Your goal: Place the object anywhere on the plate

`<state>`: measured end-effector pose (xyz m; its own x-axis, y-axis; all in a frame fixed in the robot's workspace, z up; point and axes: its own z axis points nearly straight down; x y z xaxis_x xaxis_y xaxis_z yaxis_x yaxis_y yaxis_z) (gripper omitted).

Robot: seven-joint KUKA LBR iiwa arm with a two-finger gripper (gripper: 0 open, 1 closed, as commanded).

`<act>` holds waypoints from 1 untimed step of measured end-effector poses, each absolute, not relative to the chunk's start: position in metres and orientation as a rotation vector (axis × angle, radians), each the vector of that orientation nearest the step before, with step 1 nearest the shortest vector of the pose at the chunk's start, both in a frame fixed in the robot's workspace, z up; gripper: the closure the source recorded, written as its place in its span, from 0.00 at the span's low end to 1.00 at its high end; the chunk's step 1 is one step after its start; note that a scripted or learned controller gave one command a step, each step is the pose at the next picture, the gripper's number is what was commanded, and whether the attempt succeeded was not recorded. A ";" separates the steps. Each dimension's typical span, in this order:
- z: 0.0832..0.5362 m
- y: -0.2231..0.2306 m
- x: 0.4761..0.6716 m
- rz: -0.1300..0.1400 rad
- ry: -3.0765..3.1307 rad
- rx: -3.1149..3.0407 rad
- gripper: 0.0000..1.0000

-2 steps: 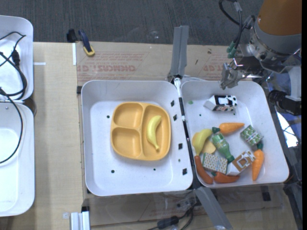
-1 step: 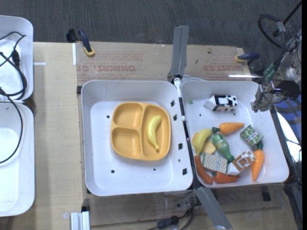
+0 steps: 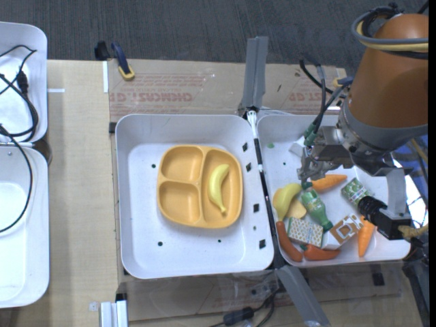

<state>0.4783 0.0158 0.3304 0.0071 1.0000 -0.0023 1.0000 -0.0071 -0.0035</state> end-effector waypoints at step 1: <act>0.418 -0.080 0.521 0.005 -2.234 -2.209 1.00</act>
